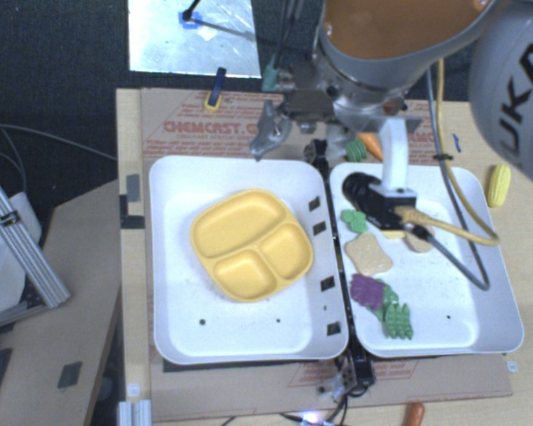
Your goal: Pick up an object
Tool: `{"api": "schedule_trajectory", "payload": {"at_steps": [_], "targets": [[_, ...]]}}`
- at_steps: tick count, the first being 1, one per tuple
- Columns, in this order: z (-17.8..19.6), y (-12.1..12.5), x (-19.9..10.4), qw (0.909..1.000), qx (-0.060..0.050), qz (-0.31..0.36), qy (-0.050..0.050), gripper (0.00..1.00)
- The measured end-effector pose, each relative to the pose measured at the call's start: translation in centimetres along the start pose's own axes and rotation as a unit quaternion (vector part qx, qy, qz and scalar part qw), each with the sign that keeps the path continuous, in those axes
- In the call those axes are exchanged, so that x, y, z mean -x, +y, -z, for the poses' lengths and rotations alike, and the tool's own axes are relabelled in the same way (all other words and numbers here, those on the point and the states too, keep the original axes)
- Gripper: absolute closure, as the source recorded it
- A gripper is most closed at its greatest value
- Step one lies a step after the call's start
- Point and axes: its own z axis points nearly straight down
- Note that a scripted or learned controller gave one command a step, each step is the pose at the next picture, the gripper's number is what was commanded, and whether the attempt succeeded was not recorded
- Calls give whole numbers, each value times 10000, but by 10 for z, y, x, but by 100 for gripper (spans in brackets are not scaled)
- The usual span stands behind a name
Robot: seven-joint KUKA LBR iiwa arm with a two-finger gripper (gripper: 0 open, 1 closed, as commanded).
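Note:
My gripper [295,138] hangs over the far rims of the two bins, close to the divide between them. The right bin [480,327] holds small toy foods: a green piece [354,221], a beige slice [369,256], a purple grape bunch [367,289] and a green leafy piece [396,319]. An orange carrot [370,143] and another green piece [355,150] lie at that bin's far edge, partly hidden by the wrist. A tan piece [418,240] lies under the yellow cable. I see nothing held in the gripper.
A yellow divided plate [251,243] lies in the middle of the left bin [173,327]. A yellow corn cob [497,185] rests at the right bin's outer rim. The big arm body covers the upper right. A blue and yellow marker [216,90] lies on the cardboard behind the bins.

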Motion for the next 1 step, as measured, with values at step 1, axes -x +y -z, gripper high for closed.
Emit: {"api": "schedule_trajectory", "payload": {"at_steps": [1], "targets": [[1,-1,-1,10000,-79,28,-26,100]]}}
